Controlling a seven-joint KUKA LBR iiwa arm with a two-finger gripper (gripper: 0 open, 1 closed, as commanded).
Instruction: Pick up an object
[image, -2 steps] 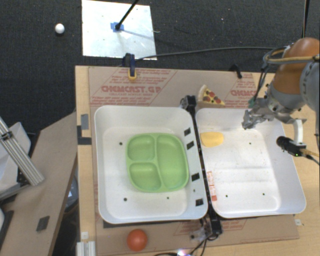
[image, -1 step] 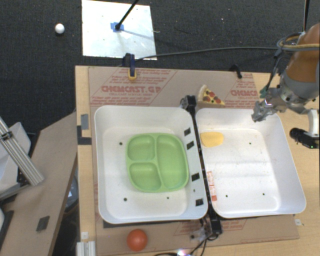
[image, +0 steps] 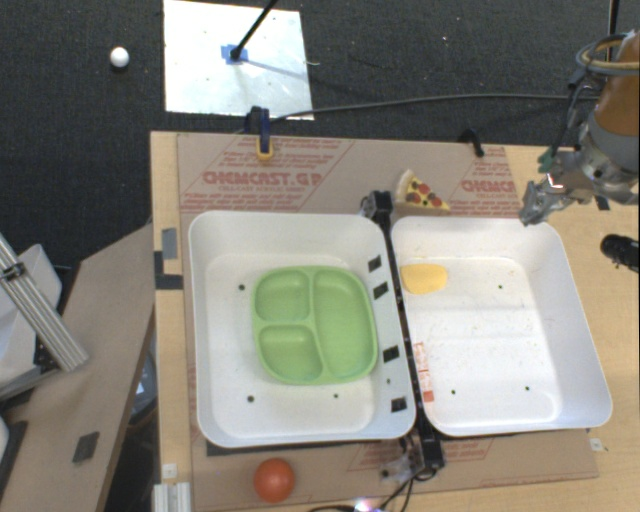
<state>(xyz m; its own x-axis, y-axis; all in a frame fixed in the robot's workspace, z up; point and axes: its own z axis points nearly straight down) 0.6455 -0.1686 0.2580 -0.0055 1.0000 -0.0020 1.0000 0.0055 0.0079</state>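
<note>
In the right bin (image: 560, 330), close to its upper left corner and just beside the wall that it shares with the other bin, lies a small yellow object (image: 424, 278). It looks flat and rounded, perhaps a toy piece of food, though the view is too coarse to be sure. I judge it to be light and a little soft or smooth, so it may slide on the white floor when one finger touches it first. The best hold would be across its shorter width, from above, with both fingers arriving together; its low height leaves little to grip, and the near wall leaves little room on the left side.

In the left bin (image: 220, 400) a green divided plate (image: 314, 324) rests near the middle; it is wide and stiff, harder to take except by its rim. Outside the bins, a pizza slice toy (image: 422, 192) lies on the worktop (image: 330, 170) behind them, and an orange ball (image: 273, 479) in front.

The claw (image: 537, 203) hangs over the far right corner of the right bin, well apart from the yellow object, and nothing is between its fingers; how wide they stand I cannot tell
</note>
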